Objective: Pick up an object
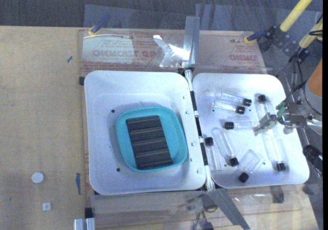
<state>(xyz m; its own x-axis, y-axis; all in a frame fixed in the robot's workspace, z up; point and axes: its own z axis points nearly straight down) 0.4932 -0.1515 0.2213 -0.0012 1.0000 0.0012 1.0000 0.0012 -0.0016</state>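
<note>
Gripper hung over the right bin's clear vials, finger state unreadable; slick tubes could roll away.

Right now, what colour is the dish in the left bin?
Turquoise dish, holding a dark ridged insert; the camera view shows it clearly.

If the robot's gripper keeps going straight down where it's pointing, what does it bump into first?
Probably one of the clear tubes with black caps lying in the right bin, just below the gripper. Height is hard to judge from above, so it might touch the bin floor instead.
</note>
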